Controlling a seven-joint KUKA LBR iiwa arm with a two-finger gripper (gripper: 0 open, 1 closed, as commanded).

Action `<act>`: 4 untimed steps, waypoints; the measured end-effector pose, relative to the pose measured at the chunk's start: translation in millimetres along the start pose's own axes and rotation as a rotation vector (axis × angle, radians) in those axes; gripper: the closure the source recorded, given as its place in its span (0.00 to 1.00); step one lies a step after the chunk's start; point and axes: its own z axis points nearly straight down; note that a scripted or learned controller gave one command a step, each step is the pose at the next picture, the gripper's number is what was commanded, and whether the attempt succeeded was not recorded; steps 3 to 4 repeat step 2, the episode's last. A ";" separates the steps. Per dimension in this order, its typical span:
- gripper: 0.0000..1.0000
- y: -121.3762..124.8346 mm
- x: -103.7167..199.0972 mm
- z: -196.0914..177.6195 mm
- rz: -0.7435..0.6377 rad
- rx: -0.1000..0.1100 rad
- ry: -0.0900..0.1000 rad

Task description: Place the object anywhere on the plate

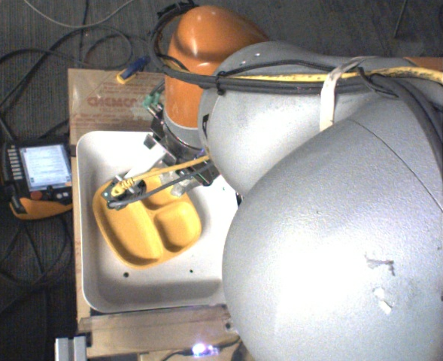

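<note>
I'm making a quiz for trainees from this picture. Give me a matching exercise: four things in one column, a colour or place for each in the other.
Things:
1. plate
2. bin
3. handheld screen
4. arm's band

Descriptions:
A. white, holds the plate
B. orange, above the wrist
C. yellow, with compartments
D. on the floor, left of the bin

Pairs: 1-C, 2-A, 3-D, 4-B

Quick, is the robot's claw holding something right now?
Gripper: cannot be told; it sits over the yellow plate in the white bin, hidden under the wrist.
</note>
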 end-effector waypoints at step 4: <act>1.00 -29.8 -5.6 87.4 -0.493 0.000 -0.002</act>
